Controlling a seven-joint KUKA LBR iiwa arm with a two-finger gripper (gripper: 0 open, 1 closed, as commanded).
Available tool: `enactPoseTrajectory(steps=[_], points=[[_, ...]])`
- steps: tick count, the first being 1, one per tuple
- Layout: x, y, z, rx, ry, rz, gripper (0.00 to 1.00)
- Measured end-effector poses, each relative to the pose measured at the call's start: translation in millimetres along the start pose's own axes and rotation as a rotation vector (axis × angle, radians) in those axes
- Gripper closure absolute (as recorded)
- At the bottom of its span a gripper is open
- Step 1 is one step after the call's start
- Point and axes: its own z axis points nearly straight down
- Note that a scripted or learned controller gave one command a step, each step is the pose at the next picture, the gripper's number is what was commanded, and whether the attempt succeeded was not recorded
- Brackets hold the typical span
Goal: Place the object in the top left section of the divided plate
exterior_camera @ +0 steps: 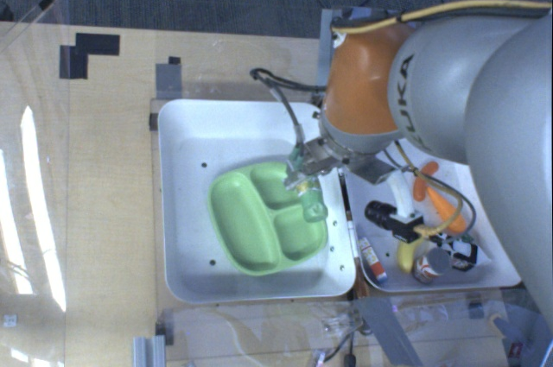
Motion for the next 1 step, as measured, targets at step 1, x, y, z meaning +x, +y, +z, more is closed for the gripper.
enactPoseTrajectory(steps=[1], points=[[-0.4, -0.1, -0.1, 0.000, 0.000, 0.001, 0.00]])
